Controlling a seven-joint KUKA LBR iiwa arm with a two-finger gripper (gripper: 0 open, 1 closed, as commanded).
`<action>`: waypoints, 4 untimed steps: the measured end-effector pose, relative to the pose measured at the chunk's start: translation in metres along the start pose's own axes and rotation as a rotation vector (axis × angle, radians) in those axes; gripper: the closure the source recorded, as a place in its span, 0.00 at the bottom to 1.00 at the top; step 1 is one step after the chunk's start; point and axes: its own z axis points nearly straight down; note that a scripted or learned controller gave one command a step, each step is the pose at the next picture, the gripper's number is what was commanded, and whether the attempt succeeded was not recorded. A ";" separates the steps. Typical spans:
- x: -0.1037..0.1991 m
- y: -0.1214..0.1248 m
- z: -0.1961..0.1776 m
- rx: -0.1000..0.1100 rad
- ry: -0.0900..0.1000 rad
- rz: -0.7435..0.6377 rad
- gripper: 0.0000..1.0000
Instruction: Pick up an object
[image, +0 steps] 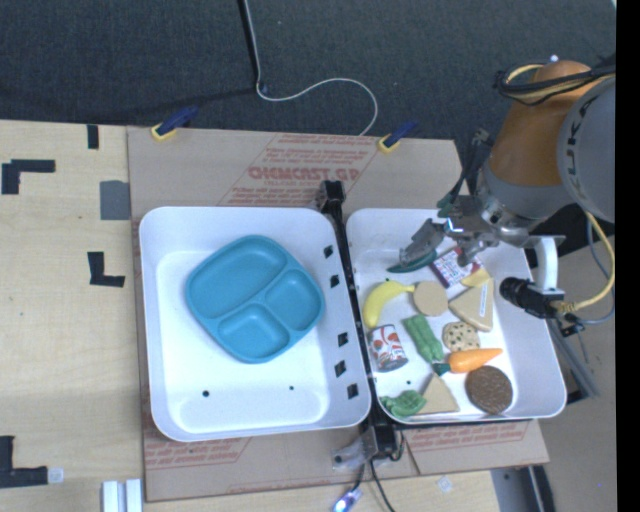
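Note:
The right bin (530, 405) holds several toy foods: a yellow banana (385, 298), a round tan cookie (431, 298), a cheese wedge (476, 306), a small red and purple packet (447, 269) and a dark green piece (408, 266). My gripper (446, 246) hangs low over the bin's far part, just above the packet and the dark green piece. Its two fingers look spread apart, one (424, 239) reaching toward the dark green piece. Nothing sits between them.
The nearer part of the right bin has a green pickle (424, 337), a red and white can (388, 346), a chip cookie (459, 335), a carrot (472, 359), a brown patty (489, 388) and a green leaf (403, 404). A blue divided plate (255, 297) lies in the left bin (160, 300).

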 end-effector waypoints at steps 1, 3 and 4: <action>0.001 0.000 -0.010 0.000 0.000 -0.002 1.00; 0.115 -0.088 -0.048 0.009 0.002 -0.007 1.00; 0.103 -0.115 -0.174 -0.012 0.000 0.000 1.00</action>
